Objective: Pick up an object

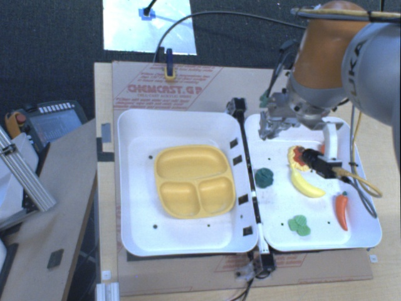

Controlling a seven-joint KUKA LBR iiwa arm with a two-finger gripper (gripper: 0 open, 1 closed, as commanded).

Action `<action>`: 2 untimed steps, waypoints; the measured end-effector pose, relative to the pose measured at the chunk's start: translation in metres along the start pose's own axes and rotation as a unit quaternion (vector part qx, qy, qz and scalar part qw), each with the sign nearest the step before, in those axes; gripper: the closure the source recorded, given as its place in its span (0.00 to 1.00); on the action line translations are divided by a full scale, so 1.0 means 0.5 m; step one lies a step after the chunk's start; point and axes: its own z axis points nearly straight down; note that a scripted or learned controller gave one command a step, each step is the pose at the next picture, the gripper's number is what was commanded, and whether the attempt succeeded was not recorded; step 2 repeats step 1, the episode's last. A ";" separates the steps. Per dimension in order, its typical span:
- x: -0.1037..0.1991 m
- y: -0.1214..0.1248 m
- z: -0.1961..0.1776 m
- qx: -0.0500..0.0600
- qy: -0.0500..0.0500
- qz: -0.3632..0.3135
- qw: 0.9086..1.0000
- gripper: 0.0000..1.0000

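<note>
The claw point(271, 126) hung over the far left corner of the right bin point(371, 234), close to the wall between the two bins. Nothing showed in its grip. I could not tell if the claw was apart or together, because it looked too small and dark to make out.

All the things to pick lay in the right bin. A dark green round thing point(264, 177) sat nearest to the claw, by the bin's left wall. A yellow banana point(306, 182) lay in the middle, and a small red thing point(298, 155) touched its far end. A light green thing point(299, 225) lay near the front, and an orange carrot point(341, 211) lay near the right side. The left bin point(135, 187) held a yellow tray point(191, 180) with three parts.

I think the step was to choose one thing and go down for it. The dark green round thing looked like the best pick, since it was close and sat alone. The claw would need to line up right over its middle, go straight down, and keep clear of the bin wall beside it. The banana looked harder, because the red thing pressed against it and might get in the way.
</note>
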 end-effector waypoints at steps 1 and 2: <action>0.114 -0.037 0.030 0.000 0.000 -0.001 1.000 1.00; 0.114 -0.037 0.030 0.000 0.000 -0.001 1.000 1.00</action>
